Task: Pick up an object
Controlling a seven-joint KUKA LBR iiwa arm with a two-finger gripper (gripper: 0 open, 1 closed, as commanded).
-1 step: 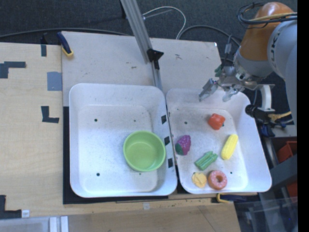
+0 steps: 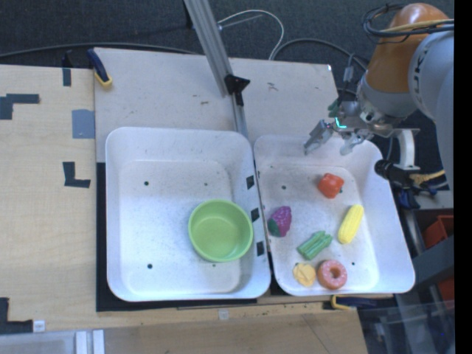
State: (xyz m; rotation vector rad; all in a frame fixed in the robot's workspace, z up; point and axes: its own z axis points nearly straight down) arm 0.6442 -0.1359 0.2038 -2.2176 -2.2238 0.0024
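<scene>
My gripper (image 2: 330, 143) hangs over the far edge of the right bin (image 2: 383, 190), its two fingers spread apart with nothing between them. Below it in that bin lie a red pepper (image 2: 330, 185), a yellow corn cob (image 2: 350, 223), a purple grape bunch (image 2: 280, 220), a green bean pod (image 2: 315, 244), a small yellow piece (image 2: 304, 273) and a pink donut (image 2: 332, 273). The pepper is the nearest, a little toward the front of the gripper.
The left bin (image 2: 133, 161) holds a green bowl (image 2: 220, 231) near its front right corner. A slanted metal pole (image 2: 214, 43) rises behind the bins. Cables run across the back of the bench.
</scene>
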